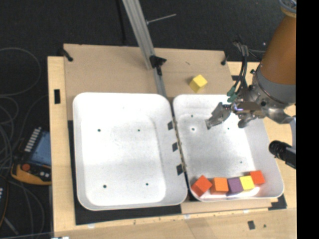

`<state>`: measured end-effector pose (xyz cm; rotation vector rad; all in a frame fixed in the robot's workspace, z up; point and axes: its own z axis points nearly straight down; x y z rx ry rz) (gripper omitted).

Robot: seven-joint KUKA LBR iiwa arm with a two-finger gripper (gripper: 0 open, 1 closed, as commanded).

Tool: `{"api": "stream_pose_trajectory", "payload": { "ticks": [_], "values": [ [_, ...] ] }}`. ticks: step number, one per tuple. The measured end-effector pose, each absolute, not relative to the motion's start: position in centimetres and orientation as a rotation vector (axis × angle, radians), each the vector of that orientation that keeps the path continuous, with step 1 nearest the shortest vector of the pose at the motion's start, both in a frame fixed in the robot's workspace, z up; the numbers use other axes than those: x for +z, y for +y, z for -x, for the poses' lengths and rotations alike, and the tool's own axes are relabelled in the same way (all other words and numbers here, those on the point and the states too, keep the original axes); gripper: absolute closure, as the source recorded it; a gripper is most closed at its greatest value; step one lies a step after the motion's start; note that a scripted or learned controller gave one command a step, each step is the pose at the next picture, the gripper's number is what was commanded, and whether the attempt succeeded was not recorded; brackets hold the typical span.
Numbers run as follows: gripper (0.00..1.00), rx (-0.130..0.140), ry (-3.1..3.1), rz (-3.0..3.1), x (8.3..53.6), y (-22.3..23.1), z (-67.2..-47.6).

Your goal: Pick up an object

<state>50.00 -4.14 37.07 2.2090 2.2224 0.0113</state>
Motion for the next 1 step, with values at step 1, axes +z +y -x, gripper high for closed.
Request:
{"api": "stream_pose_trajectory", "payload": {
  "ticks": [1],
  "values": [
    [0.0,-0.008,2.219,-2.227,28.27,-7.29,-53.54]
  ]
}}
